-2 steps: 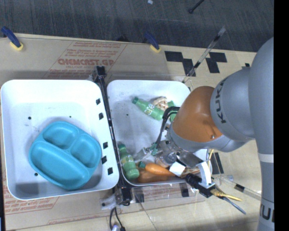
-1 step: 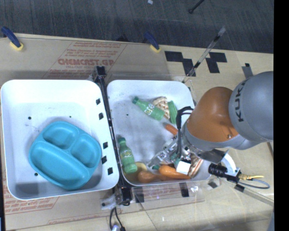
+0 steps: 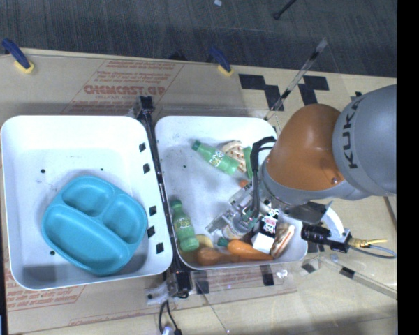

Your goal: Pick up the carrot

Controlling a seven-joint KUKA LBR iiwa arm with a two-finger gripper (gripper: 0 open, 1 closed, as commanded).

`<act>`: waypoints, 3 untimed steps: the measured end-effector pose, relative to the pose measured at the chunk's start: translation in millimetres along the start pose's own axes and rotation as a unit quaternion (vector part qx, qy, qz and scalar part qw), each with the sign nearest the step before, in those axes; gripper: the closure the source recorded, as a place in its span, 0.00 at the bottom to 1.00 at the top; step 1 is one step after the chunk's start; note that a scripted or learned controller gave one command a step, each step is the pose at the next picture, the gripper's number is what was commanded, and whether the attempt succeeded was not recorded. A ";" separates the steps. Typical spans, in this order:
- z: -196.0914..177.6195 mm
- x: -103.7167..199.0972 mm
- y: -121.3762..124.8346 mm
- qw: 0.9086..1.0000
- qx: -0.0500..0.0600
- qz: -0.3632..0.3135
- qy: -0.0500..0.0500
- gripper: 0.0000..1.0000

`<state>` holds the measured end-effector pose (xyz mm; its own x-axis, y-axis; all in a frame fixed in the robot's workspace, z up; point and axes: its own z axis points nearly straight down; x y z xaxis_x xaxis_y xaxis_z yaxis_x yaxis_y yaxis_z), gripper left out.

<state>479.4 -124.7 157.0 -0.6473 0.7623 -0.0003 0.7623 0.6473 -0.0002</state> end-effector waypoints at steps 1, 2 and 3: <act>55.1 -21.7 32.2 0.993 0.000 -0.115 0.000 0.00; -20.3 -15.1 -15.3 1.000 0.001 -0.028 0.000 0.00; 28.3 -78.9 -10.5 0.999 0.003 -0.036 0.002 0.00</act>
<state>522.5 -191.7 128.7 -0.7006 0.7135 0.0042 0.7135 0.7006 -0.0056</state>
